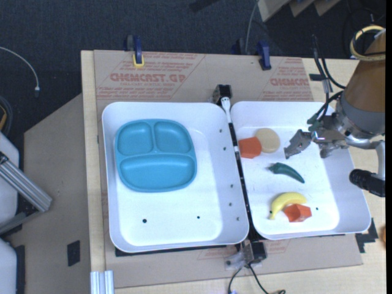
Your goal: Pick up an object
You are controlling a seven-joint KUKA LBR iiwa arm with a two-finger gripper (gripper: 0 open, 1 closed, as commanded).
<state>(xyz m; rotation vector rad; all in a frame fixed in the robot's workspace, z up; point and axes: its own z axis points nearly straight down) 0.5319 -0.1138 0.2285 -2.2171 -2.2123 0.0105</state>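
The counter (92, 164) carries two shallow white bins side by side. The left bin (122, 225), in the centre-left of the frame, holds a blue divided plate (156, 155) in its upper left area. The right bin (343, 216), at the centre-right of the frame, holds five objects. An orange-red block (249, 147) lies near the bin's upper left wall, touching a round beige piece (267, 140) just to its right. A dark green pepper-shaped item (286, 171) lies near the middle of the bin, tilted down toward the right. In the lower part of the bin, a yellow banana (285, 202) curves around a small red block (298, 213) that touches it on the lower right. The arm enters from the right edge of the frame, and the tool (312, 144) hangs over the upper right part of the right bin, to the right of the beige piece and above the green item. Its two fingers are spread apart, one toward the left (295, 146) and one toward the lower right, with nothing between them. The tool touches none of the objects.
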